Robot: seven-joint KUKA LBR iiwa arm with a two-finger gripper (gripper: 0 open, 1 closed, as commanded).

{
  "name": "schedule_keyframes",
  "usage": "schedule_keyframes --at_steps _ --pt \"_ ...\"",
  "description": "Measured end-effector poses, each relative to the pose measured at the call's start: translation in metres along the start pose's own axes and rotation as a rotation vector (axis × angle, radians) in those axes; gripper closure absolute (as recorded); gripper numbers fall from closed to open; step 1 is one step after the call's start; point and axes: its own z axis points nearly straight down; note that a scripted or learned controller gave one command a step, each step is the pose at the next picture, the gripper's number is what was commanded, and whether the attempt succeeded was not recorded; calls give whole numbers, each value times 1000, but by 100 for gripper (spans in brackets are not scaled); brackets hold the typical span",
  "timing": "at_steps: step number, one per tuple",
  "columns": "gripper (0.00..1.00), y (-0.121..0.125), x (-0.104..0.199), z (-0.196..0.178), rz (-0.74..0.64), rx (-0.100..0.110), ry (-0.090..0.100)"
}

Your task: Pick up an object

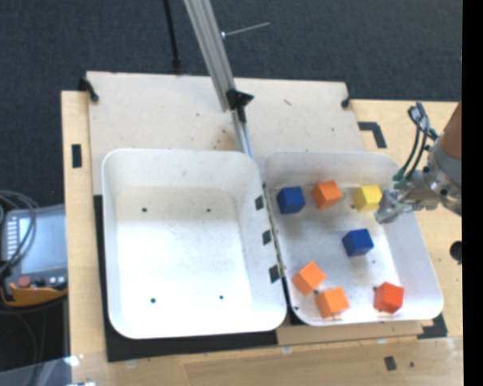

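Over the right bin: gripper beside the yellow cube

Right bin (428,273) holds seven cubes. Back row, left to right: blue cube (291,200), orange cube (328,193), yellow cube (368,197). Mid-bin: second blue cube (357,242). Front: orange cube (310,277), another orange one (332,301) just beside it toward the front rim, and a red-orange cube (389,297) at the front right. All cubes rest on the bin floor, none lifted.

Gripper (389,206) comes in from the right edge, low over the bin's back right part, its tip just beside the yellow cube on that cube's right. Touching or a hair apart: cannot tell. Nothing visible between the fingers. How far the claw is spread cannot be made out; the tip is small and blurred.

Cables (419,139) loop up behind the wrist. Left bin (129,240) sits against the right bin, rims touching. A metal pole (213,47) slants up from the back of the bench (169,107). Left of the bench, a pendant (28,248) with cords lies on the dark floor.
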Motion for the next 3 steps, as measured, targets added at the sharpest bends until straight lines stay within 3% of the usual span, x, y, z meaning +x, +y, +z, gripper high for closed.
schedule_keyframes --at_steps 1,3 --pt "100 1 -1 -24 -2 2 1" --pt "100 48 107 -8 -3 4 2"
